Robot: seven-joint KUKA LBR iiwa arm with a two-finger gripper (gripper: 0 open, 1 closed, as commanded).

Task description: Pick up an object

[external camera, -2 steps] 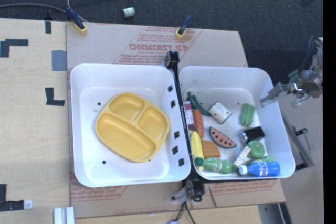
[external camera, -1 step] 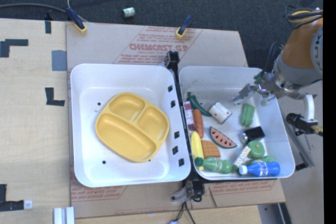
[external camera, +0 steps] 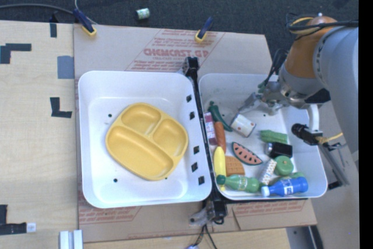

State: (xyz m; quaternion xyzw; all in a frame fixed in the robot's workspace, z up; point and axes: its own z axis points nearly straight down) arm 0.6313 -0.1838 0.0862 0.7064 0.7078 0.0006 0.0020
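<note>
Claw (external camera: 254, 103) hangs just above white cup (external camera: 242, 124).

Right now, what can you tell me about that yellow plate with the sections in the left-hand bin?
The yellow divided plate looks like moulded matte plastic, rounded at the corners, with raised ridges splitting it into three compartments: one long, two smaller. It lies flat and right side up, turned at an angle, on the floor of the left white bin, roughly in the middle. Nothing sits in it, and it rests apart from the bin's walls.
</note>
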